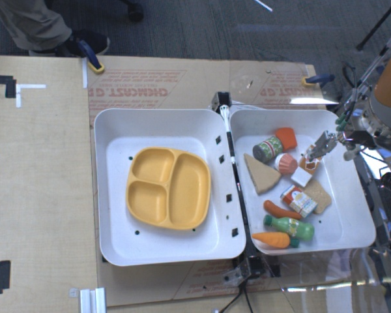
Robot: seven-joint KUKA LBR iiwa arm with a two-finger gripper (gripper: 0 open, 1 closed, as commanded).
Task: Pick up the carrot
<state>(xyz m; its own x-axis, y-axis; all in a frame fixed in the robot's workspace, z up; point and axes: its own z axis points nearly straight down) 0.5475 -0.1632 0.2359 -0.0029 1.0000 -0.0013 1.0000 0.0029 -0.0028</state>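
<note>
The carrot point(272, 240) lies at the lower left of the right bin point(352, 230), close to its front rim, touching a green bottle point(290, 226). The bin's lower right floor is bare. The gripper point(320, 147) hangs over the upper right of that bin, above a small orange block point(309, 165); its spread I cannot tell. The left bin point(111, 194) holds a smooth yellow plate point(169, 188) with three sections.
</note>
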